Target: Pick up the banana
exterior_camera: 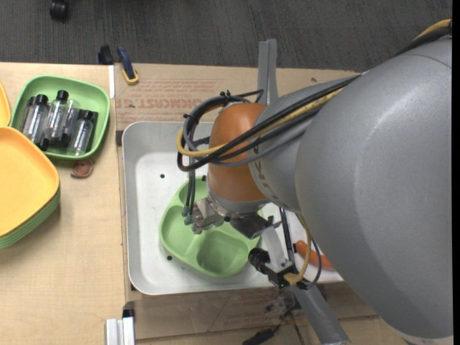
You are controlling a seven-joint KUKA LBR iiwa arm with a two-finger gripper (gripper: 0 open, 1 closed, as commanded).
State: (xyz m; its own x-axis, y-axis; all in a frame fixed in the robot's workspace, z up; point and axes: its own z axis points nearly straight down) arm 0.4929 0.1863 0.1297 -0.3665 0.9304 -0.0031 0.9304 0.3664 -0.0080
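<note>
The tool (198, 221) sits low over a green dish (208, 246) in the white bin (144, 192), its grip state cannot be told, and no banana can be located beneath or beside it, so pickup is judged unconfirmed.

Slanted overhead view of white bin (144, 192)

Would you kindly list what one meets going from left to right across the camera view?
Stacked yellow plates → green tray of small bottles → white bin → green bowl → grey arm.
</note>
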